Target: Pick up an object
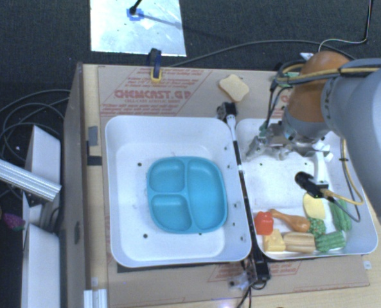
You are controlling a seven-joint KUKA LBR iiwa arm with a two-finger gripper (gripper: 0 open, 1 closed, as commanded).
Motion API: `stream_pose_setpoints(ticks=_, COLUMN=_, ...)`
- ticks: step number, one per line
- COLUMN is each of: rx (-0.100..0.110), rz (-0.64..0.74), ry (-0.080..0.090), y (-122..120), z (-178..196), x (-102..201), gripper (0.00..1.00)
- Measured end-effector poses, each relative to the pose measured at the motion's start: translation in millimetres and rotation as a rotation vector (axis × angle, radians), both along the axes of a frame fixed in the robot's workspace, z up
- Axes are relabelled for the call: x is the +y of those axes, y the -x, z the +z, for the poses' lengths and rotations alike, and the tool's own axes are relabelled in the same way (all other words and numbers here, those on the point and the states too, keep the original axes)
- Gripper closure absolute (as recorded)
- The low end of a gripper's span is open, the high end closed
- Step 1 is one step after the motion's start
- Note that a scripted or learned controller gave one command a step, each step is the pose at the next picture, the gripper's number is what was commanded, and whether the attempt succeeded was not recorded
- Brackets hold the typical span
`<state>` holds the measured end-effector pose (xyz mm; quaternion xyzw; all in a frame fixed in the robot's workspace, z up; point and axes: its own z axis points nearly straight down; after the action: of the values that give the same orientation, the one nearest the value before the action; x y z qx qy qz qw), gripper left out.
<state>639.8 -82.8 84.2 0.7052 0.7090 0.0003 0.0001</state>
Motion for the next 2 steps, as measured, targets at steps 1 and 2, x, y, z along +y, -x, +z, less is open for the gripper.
stream_pose_setpoints(ticks=1, rx=-0.003, rz=0.001, ry=0.001, y=-1.0, z=11.2, x=-0.4, gripper=1.00)
stream_pose_setpoints(ticks=2, rx=-0.006, rz=0.002, ry=0.001, y=-1.9, z=22.1, x=-0.4, gripper=1.00)
